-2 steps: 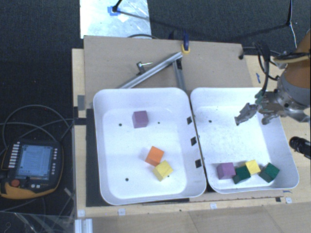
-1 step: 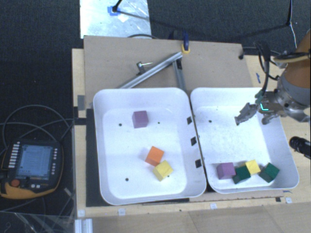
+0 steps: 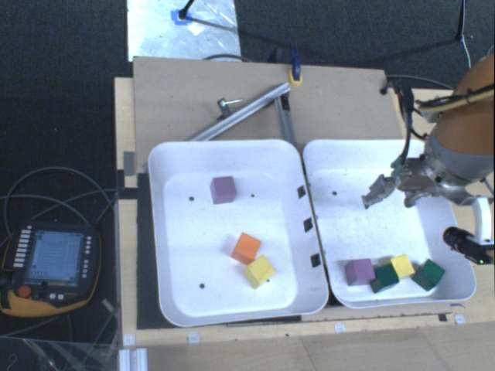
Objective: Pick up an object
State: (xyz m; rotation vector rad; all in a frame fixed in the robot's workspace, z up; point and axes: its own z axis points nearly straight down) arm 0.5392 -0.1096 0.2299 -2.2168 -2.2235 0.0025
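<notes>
Nearest the camera, along the front wall of the right bin, four blocks are sitting in a row: a purple block, a dark green block touching a yellow block, and a second green block toward the right corner. Beside it, the left bin is holding a yellow cube touching an orange cube, with a purple cube lying well apart toward the back. Farther in, the gripper is hanging over the bare middle of the right bin, well apart from the row of blocks, with nothing between its tips; whether the jaws are spread or closed cannot be told. Behind the bins, a metal bar is lying aslant across the brown surface. At far left, a teach pendant is resting on the dark floor.
</notes>
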